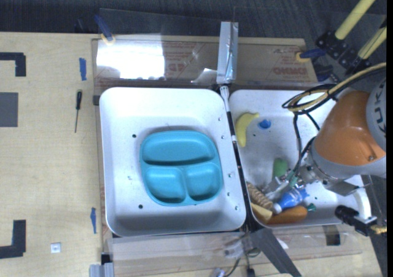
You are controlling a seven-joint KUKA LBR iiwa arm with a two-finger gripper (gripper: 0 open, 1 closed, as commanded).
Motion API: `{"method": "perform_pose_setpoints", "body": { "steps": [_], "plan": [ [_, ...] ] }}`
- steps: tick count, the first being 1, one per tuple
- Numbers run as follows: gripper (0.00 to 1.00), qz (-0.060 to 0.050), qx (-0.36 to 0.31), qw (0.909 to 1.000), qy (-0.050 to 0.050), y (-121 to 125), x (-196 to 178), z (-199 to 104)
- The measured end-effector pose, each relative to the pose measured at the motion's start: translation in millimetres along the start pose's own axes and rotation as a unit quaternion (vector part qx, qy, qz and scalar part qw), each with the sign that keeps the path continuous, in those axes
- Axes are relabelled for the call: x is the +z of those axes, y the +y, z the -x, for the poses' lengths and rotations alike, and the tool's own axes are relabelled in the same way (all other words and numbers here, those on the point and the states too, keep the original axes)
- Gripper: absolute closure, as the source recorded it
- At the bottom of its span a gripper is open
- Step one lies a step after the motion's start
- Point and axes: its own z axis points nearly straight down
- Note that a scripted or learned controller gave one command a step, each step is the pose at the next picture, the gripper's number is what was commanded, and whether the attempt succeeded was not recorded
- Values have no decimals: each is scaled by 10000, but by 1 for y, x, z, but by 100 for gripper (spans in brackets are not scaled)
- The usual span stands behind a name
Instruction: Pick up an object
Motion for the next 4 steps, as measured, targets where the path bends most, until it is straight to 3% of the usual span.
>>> {"method": "perform_pose_setpoints", "body": {
  "steps": [1, 2, 3, 4],
  "plan": [
    [0, 4, -648, 9979, 0, 49, 1, 38],
    [0, 1, -379, 9993, -4, 52, 1, 20],
    [100, 36, -375, 9993, -16, 54, -12, 20],
    [100, 5, 181, 9998, 6, 112, -99, -12]
  ]
}}
